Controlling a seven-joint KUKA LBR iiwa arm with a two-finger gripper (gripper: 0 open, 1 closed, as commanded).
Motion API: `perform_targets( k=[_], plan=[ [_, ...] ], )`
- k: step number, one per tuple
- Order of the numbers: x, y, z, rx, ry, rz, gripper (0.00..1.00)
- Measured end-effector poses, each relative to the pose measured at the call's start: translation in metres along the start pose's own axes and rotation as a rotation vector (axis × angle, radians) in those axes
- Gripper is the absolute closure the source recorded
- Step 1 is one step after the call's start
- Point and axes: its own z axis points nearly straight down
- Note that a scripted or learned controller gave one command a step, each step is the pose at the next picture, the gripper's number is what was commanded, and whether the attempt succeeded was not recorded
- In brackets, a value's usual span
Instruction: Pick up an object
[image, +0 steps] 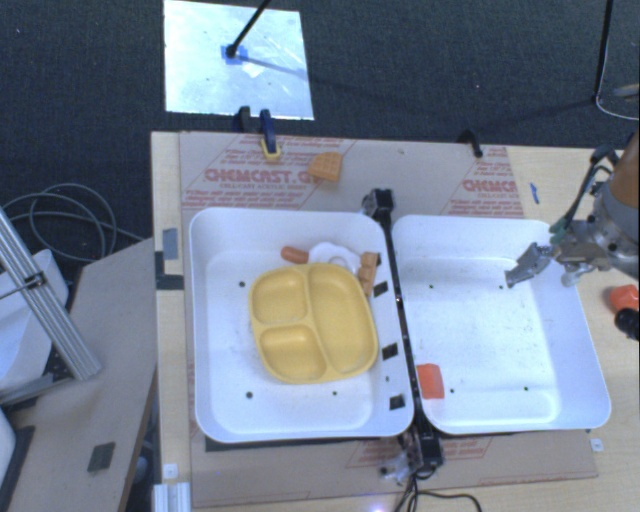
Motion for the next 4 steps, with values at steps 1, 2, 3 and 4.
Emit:
perform_targets(
  k=[1,2,3,4],
  plan=[
    [0.029,-0.039,-0.140,-0.014,-0.002,-0.004,0.00],
    [0.028,-0.038,-0.132,-0.003,-0.001,-0.001,0.00],
    [0.028,-0.038,-0.132,-0.003,-0.001,-0.001,0.00],
    [0.157,-0.059,-0.136,-0.002,0.004,-0.013,0.00]
  ],
)
